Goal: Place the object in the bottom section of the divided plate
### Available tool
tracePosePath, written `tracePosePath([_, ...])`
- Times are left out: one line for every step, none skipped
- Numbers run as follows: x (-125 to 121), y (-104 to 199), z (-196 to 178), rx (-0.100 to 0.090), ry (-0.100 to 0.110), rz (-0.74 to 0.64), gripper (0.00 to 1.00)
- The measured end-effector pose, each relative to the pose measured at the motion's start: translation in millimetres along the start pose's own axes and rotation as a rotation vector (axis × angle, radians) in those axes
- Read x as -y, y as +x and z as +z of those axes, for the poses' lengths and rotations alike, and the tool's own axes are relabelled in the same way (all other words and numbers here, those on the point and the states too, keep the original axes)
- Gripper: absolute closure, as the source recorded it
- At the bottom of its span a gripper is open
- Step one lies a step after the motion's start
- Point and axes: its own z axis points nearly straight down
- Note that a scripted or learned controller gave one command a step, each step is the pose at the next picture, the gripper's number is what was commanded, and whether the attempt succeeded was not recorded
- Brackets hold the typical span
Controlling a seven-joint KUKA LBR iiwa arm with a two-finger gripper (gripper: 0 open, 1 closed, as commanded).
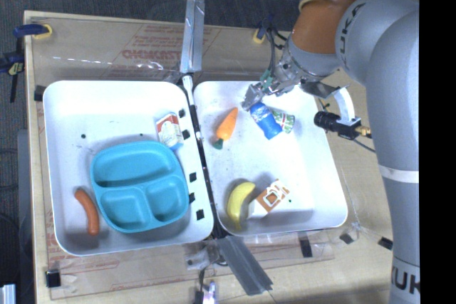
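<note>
My gripper (258, 96) hovers at the right bin's (324, 174) twelve o'clock, touching the blue packet (269, 121); whether it pinches, I cannot tell. The divided plate (139, 185) sits in the left bin (64, 117).

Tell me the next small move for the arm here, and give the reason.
Probably lower the gripper a little onto the blue packet in the right bin. It hangs at that packet's upper left end, and nothing visible sits between its fingers. The blue divided plate lies in the left bin, so a grasp has to come first.
</note>
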Motion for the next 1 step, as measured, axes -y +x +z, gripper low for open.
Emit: tracePosePath([-15.7,97.3,-45.9,-0.001,0.001,-0.251,1.00])
